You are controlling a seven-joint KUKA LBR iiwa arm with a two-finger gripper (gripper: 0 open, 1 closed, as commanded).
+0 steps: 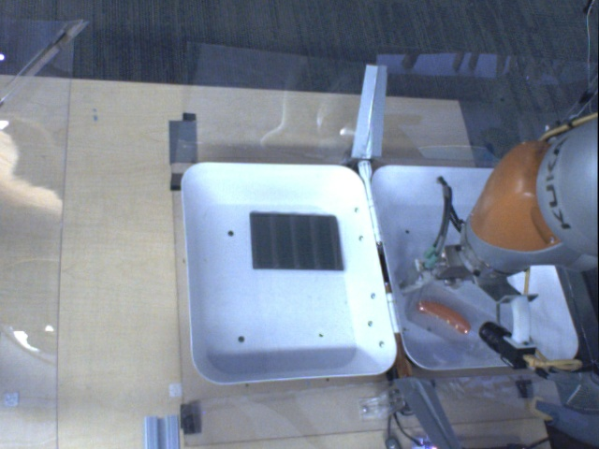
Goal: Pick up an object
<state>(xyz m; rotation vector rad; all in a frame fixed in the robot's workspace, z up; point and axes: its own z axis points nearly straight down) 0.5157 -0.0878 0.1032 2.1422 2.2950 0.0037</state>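
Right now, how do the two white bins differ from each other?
The left bin has a dark ribbed rectangular panel on its floor; the right bin holds an orange-red sausage-shaped object. The left bin lies fully open to view; the right bin is partly covered by the arm reaching in over it. Both are shallow, white, with rounded corners, side by side on the bench.

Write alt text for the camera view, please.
The grey and orange arm reaches into the right bin, above an orange sausage-shaped object. The left bin has a dark ribbed rectangle on its floor.
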